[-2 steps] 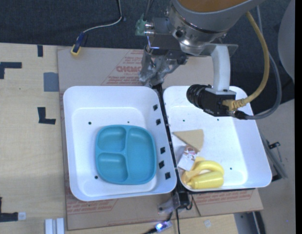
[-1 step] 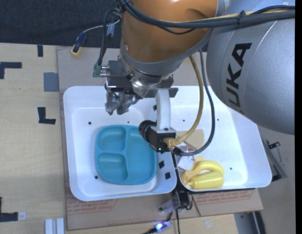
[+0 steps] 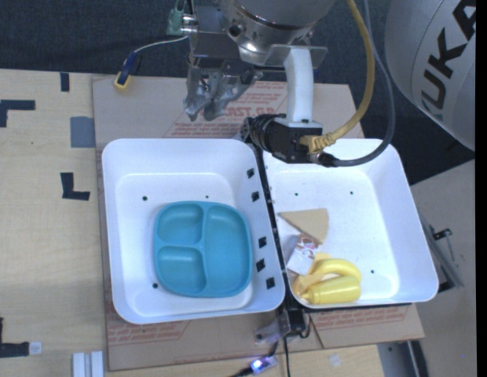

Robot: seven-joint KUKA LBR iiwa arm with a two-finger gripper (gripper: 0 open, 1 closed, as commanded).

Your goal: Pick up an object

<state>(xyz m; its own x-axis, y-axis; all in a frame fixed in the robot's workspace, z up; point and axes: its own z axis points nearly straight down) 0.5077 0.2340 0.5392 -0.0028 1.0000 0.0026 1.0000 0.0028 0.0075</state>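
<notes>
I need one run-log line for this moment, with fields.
hand: above bench behind left bin | left bin: blue plate | right bin: banana, yellow bottle, tan wedge

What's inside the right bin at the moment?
The right bin holds a tan wedge, a small wrapped item and yellow bananas, clustered at its left side. Whatever lies under the bananas is covered.

Tray (image 3: 203,249) in left bin (image 3: 122,171); banana (image 3: 330,280) in right bin (image 3: 385,203)
</notes>
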